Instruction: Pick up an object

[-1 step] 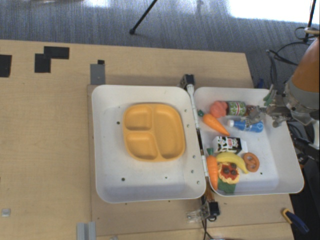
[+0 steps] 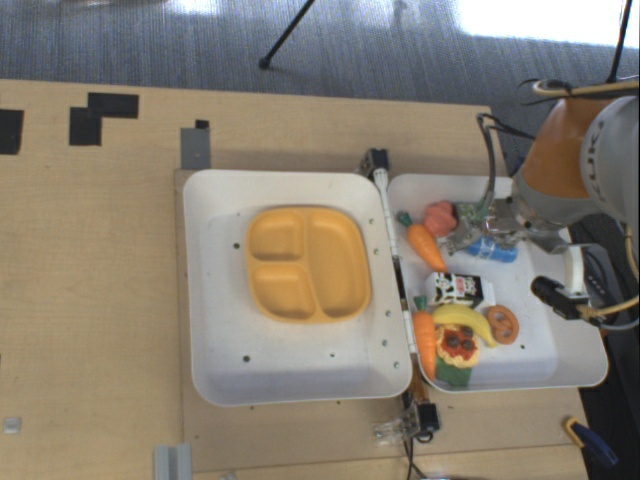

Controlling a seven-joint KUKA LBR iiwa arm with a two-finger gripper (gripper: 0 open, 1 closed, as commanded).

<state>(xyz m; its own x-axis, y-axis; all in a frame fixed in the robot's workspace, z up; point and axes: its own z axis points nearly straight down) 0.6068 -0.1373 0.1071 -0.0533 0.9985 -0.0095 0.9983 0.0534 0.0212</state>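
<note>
Camera view: claw [image 2: 478,230], finger state unreadable, sits low near right bin [image 2: 580,363] far edge, beside blue bottle [image 2: 496,249], carrot [image 2: 426,247] close.

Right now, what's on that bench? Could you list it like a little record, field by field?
left bin: holds a yellow divided plate
right bin: holds toy food
toy food: two carrots, a banana, a pretzel, a black-and-white carton, a pink piece, a blue item
arm: reaches in from the right, over the right bin
gripper: low, by the pink piece and blue item
holding anything: cannot tell
</note>
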